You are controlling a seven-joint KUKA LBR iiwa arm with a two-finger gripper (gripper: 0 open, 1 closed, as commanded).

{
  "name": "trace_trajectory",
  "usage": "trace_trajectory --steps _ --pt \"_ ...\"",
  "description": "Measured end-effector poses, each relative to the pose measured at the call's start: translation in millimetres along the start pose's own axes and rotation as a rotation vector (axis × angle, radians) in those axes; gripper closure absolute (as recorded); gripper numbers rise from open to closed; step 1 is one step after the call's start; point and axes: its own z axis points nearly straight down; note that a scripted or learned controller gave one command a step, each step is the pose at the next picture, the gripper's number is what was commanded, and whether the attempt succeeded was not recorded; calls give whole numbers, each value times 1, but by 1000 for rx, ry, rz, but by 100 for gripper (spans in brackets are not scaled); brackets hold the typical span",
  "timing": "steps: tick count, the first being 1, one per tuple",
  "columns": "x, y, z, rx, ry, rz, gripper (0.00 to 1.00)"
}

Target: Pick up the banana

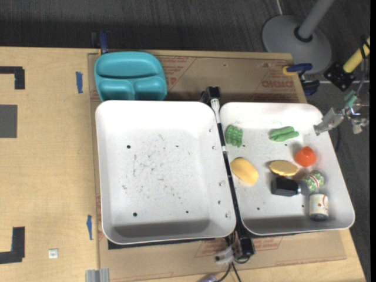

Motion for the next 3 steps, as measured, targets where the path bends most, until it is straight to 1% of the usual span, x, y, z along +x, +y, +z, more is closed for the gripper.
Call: trace_trajectory --steps 1,2,3 --pt "82 -6 83 2 2 -161 0" --pt "110 -36 177 1 1 -166 0" --pt "31 -47 50 -2 -1 -319 0"
